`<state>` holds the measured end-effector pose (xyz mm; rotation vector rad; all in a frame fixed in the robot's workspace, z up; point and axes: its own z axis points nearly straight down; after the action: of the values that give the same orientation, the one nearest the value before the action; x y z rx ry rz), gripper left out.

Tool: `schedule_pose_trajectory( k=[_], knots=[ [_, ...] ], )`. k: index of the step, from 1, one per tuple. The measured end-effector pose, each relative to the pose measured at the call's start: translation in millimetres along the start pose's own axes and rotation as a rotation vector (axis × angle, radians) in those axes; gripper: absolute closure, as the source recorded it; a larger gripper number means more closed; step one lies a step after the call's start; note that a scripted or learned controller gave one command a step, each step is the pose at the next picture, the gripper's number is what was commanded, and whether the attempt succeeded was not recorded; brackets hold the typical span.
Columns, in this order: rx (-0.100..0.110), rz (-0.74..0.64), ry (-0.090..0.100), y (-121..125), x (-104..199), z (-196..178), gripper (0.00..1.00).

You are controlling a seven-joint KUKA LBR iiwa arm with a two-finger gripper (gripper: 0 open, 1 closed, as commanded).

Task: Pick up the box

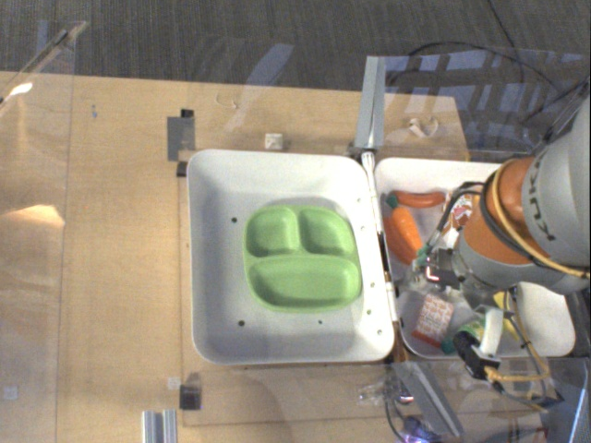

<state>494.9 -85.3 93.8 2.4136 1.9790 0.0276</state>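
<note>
The box (433, 315), small with a reddish printed face, lies flat near the front of the right bin (557, 327). My gripper (440, 277) hangs over that bin just behind and above the box, at the end of the grey arm with its orange band (494, 229). Nothing is visibly held. The arm hides much of the right bin's middle and back.
An orange carrot (403, 232) and a red sausage (417, 198) lie at the back left of the right bin. A small green object (461, 337) sits beside the box. The left bin (214, 247) holds a green divided plate (302, 257).
</note>
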Motion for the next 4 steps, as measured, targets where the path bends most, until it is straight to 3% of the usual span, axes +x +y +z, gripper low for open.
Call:
schedule_pose_trajectory(
  k=[1, 2, 3, 4],
  knots=[
    [-0.008, -0.006, 0.0, 3, 1, -12, 1.0],
    [-0.008, -0.006, 0.0, 3, 1, -12, 0.0],
    [0.005, 0.045, 0.004, 7, -37, 1, 0.0],
    [-0.005, 0.04, 0.0, 11, -37, -11, 1.0]
  ],
)
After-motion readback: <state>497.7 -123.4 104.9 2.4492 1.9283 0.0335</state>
